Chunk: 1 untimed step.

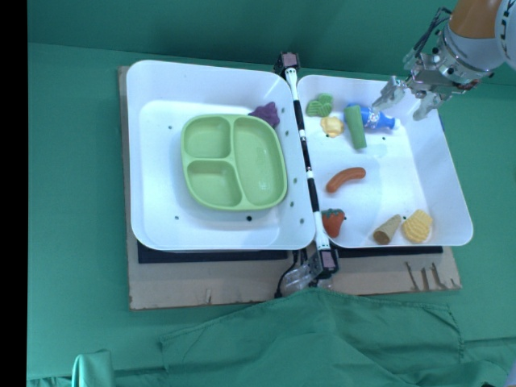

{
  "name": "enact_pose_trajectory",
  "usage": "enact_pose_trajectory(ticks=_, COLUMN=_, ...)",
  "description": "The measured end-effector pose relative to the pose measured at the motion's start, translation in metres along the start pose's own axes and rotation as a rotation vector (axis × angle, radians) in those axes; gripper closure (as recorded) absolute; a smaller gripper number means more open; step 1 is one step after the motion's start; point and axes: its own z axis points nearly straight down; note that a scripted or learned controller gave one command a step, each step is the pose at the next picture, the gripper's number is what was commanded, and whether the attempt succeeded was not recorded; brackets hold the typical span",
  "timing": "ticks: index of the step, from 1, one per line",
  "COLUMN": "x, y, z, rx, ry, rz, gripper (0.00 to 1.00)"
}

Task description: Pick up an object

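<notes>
The end effector [406,97] hung above the far right corner of the right shallow white bin [451,208], its two metal fingers spread apart with nothing between them. Just left of it lay a blue and white plastic bottle [378,119], touching a green toy cucumber [355,126]. Nearer sat an orange toy sausage [345,179], a waffle cone [387,229] and a yellow ridged piece [417,226]. The left white bin [161,216] carried a light green divided plate [234,162] on the green surface [72,216].
</notes>
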Motion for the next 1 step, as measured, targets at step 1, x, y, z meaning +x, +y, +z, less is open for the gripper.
enact_pose_trajectory(ticks=1, x=0.0133, y=0.0359, z=0.0955, rx=0.015, ry=0.002, rz=-0.001, gripper=0.00)
